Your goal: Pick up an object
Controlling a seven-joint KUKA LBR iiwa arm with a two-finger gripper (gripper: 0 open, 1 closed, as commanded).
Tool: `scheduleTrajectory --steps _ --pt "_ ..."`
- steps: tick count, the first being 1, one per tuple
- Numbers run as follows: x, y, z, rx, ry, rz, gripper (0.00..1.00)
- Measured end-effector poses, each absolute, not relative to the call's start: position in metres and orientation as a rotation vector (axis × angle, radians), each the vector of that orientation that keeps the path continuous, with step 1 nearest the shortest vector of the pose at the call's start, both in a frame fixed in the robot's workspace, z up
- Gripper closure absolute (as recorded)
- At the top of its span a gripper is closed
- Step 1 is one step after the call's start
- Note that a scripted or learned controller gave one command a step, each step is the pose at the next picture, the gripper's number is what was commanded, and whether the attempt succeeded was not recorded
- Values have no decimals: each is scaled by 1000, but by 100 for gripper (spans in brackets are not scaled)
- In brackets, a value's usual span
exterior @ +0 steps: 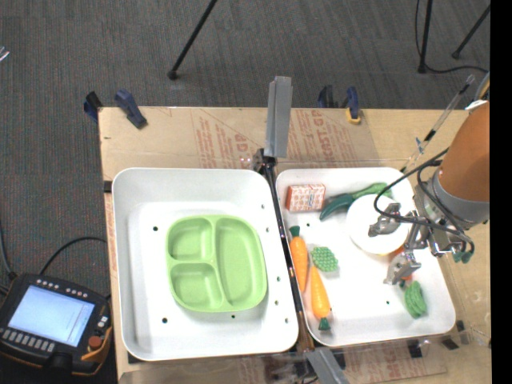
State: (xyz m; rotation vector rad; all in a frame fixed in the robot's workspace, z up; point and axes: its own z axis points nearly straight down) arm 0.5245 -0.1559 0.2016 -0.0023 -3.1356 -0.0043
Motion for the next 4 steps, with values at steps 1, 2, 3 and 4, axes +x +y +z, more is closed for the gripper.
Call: scheduleTrajectory --steps 1,2,3,4 --pt "533 -212 84 -59 -3139 -4 0" --pt "489 -170 83 -87 -3133 -6 0" --pt "549 -211 121 250 -3131 -4 0" --pt "498 -186 82 379 -3110 -10 0"
